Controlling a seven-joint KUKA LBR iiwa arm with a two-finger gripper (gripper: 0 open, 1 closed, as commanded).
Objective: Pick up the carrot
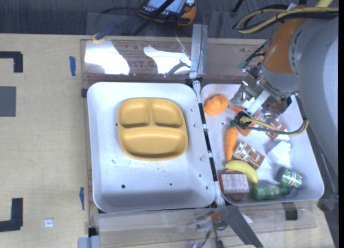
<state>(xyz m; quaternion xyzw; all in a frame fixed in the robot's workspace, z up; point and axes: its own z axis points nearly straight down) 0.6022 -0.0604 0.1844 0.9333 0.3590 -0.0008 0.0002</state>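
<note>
In the right bin [309, 158], close to its left wall: the carrot [231, 142], lying flat, green top toward the far side, tip pointing at the banana [242, 169]. Just beyond that green top, the gripper [244, 108], low over the bin. Touching the carrot or not? Can't tell. Released or clenched? Can't tell that either. Left of the gripper, an orange [216, 104]. Over in the left bin [102, 134], a yellow divided plate [152, 127], sitting flat.
</note>
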